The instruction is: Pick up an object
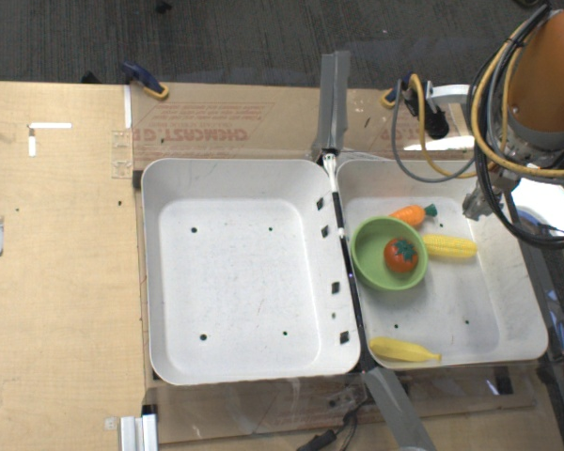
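The right bin (pixel 508 332) holds a green bowl (pixel 374 256) with a red tomato (pixel 402 255) inside it. An orange carrot (pixel 410 215) lies just behind the bowl. A yellow corn cob (pixel 448 246) rests to the bowl's right. A yellow banana (pixel 404 350) lies along the bin's front edge. The arm's orange band (pixel 545 64) and cables hang above the bin's far right corner, well apart from the objects.
The left bin (pixel 235 280) sits beside the right one, divided by a grey bar (pixel 334 101) and black clips. Cardboard lies behind the bins. A wooden bench top (pixel 56 252) spreads to the left. Black and yellow cables (pixel 489 148) loop at the right.
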You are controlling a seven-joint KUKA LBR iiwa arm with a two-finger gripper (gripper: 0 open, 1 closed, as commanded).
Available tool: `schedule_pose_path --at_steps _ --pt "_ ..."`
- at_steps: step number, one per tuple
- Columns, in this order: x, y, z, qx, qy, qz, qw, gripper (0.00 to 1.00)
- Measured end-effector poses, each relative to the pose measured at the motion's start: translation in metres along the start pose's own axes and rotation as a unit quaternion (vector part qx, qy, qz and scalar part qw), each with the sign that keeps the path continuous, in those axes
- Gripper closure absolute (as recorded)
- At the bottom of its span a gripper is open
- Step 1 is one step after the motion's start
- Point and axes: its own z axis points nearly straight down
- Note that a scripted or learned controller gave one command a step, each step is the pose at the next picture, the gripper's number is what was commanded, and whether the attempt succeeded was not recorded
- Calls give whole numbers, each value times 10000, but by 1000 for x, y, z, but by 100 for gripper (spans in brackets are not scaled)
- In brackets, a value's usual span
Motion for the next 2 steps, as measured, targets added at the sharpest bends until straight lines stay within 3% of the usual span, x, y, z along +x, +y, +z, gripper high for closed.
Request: schedule_pose_path --at_steps 1,2 --pt "-35 81 27 -2 9 -750 9972 100" --pt "-88 93 14 2 -5 -749 9972 100"
